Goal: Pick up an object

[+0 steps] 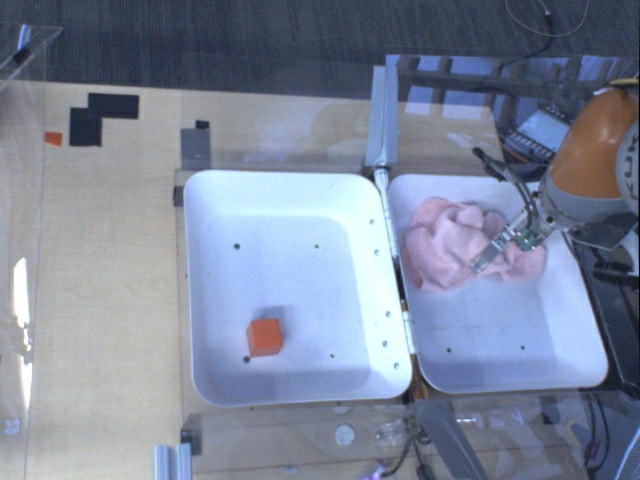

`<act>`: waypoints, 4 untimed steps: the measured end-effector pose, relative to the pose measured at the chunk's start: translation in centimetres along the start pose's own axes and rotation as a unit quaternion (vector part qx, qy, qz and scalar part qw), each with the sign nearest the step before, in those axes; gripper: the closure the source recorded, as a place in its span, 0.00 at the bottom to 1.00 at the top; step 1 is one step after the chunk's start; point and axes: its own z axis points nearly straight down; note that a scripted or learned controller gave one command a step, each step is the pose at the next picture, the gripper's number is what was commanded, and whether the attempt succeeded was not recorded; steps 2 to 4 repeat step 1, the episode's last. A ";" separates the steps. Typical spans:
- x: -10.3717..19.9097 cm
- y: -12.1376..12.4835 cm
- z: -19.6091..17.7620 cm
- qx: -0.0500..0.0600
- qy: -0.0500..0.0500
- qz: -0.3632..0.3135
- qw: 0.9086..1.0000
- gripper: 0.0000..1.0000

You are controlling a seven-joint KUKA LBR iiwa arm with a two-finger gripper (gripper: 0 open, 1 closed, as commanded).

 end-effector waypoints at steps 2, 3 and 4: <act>0.0 0.0 0.0 0.000 0.000 0.000 1.000 0.00; 0.0 0.0 0.0 0.000 0.000 0.000 1.000 0.00; 0.0 0.0 0.0 0.000 0.000 0.000 1.000 0.00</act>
